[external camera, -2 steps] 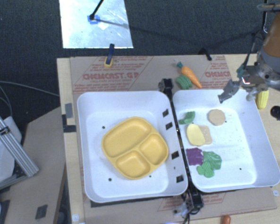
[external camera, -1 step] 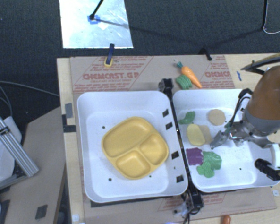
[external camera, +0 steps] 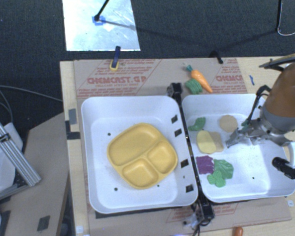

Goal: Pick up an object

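Claw low in the right bin, nothing gripped yet.
My claw (external camera: 234,138) hung w/ tips apart, empty, just at 3 o'clock of the yellow piece (external camera: 206,142); approx aim could've nudged it into the tan disc (external camera: 228,122) at 12.

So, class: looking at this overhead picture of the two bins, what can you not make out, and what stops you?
- Gripper, camera view: small and blurred, so whether it is open or shut cannot be told.
- Arm: cut off by the right edge.
- Purple piece and green piece: too small to identify.
- Orange object below the bench: cut by the bottom edge.
- Yellow tray: its underside is hidden.
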{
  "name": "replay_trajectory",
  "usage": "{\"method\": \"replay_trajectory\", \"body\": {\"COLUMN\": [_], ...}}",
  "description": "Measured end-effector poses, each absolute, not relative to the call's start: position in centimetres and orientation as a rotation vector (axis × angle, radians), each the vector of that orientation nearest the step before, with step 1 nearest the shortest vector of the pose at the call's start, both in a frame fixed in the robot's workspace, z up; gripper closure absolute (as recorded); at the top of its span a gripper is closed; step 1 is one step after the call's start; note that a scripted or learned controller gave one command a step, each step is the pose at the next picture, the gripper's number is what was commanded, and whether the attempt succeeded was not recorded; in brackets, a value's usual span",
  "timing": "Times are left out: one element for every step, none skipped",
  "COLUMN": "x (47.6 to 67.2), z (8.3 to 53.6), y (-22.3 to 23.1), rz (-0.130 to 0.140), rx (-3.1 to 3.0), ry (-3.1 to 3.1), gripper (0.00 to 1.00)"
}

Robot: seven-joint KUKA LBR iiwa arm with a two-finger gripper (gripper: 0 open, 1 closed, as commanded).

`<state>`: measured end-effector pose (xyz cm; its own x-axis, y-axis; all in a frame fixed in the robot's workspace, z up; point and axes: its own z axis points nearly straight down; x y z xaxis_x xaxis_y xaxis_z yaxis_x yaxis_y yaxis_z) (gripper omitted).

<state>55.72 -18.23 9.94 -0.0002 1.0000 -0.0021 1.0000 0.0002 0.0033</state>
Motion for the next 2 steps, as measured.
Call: {"method": "replay_trajectory", "body": {"x": [59.2,63.6], "z": [9.7,8.5], "y": [-20.7,-14.9], "rz": [0.004,0.005], "rx": [2.213,2.207], "ry": [2.221,2.229], "gripper": [0.0,0.0]}}
